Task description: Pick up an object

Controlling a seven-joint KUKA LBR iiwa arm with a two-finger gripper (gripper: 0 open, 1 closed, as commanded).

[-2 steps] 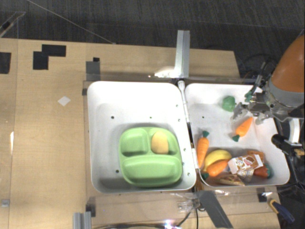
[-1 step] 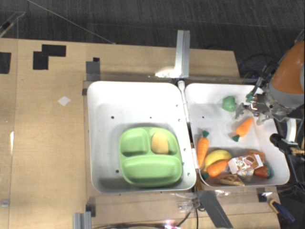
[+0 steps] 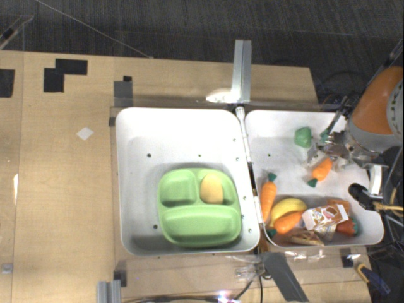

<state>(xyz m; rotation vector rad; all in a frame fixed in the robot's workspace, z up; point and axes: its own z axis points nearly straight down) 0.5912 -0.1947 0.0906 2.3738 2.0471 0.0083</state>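
Camera view: gripper low in right bin, apparently pinching small orange carrot at upper end, though hard to confirm. Risk, by judgement: shallow end grip, so carrot likely to pivot, slip out on lifting, drop back beside green piece.

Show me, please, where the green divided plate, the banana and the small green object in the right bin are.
Green divided plate (image 3: pixel 199 223): camera view, on its large bare front compartment.
Banana (image 3: pixel 288 206): camera view, on the middle of its yellow curve.
Small green object (image 3: pixel 303 136): camera view, on its centre.
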